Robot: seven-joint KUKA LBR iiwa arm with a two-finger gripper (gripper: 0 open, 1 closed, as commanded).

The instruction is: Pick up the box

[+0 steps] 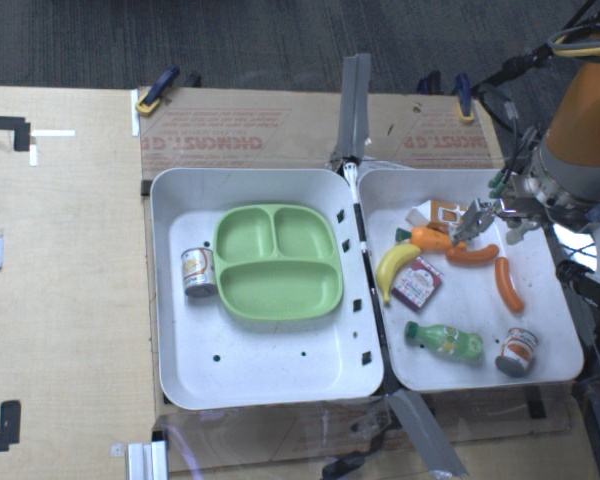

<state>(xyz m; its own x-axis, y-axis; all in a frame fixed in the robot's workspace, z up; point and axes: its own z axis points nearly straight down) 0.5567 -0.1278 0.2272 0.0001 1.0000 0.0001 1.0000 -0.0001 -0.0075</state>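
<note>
Two shallow white bins sat side by side on the worktop. The left bin (170, 298) carried a small can (197, 271) near its left wall and a green divided plate (278, 262) at its middle. In the right bin (570, 353), a banana (396, 266) lay by the left wall, and the box (418, 283), small and dark red, lay just beside it, tilted, its long axis running slantwise toward the bin's near-left corner. The claw (471, 223) hovered above an orange sausage (471, 255), nearer the bin's far edge; whether it was released or clenched could not be told. The box therefore lay toward the left wall and near edge from the claw, close by. A green bottle (444, 340) and a second can (517, 351) lay along the near edge.
</note>
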